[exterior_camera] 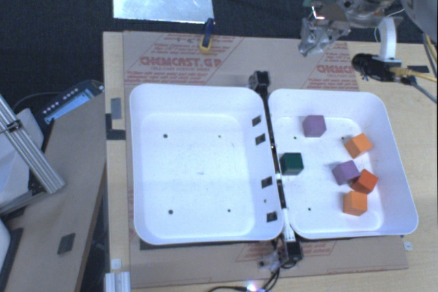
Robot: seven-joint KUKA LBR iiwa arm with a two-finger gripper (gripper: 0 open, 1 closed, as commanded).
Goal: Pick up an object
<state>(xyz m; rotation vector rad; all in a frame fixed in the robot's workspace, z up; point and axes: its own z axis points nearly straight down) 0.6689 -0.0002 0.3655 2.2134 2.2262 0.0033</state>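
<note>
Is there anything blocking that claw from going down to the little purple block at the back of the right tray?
Nothing visible does. The claw hangs above the bench behind the right tray, and the purple block sits alone near the tray's back wall, apart from the green block and the others.

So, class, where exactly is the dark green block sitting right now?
In the camera view, the dark green block lies in the right bin, close against its left wall beside the divider between the bins. Its nearest neighbours are the two purple blocks.

The gripper is held high at the far right, pointed downward beneath the orange-banded wrist.
</note>
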